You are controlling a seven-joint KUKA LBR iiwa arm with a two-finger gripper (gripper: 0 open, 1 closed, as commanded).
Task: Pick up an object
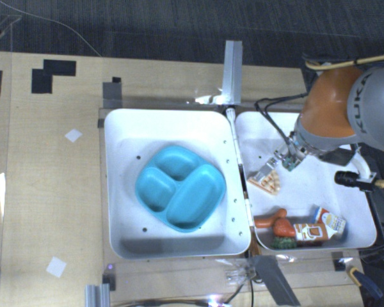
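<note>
Camera view. The bench (45,190) is pale wood-toned with black square markings near its far left. Two shallow white plastic bins with rounded corners sit side by side, divided by a thin metal rail (238,165).

The left bin (121,139) contains a smooth blue plastic tray (180,187), rounded in outline and moulded into three compartments.

Positions in the right bin (365,222) are given relative to the waffle (268,182), a small tan wedge with a gridded surface lying close to the rail. Toward the bin's near edge from the waffle lie an orange carrot with green leaves (276,226) and, beside it on the right, a small orange-and-white juice carton (320,228) on its side.

The grey arm with its glossy orange band (329,104) enters from the right. The gripper (267,170) hangs directly over the waffle's far edge, its metallic tip just above or touching it; contact cannot be confirmed. Whether the gripper is open or closed cannot be told.
</note>
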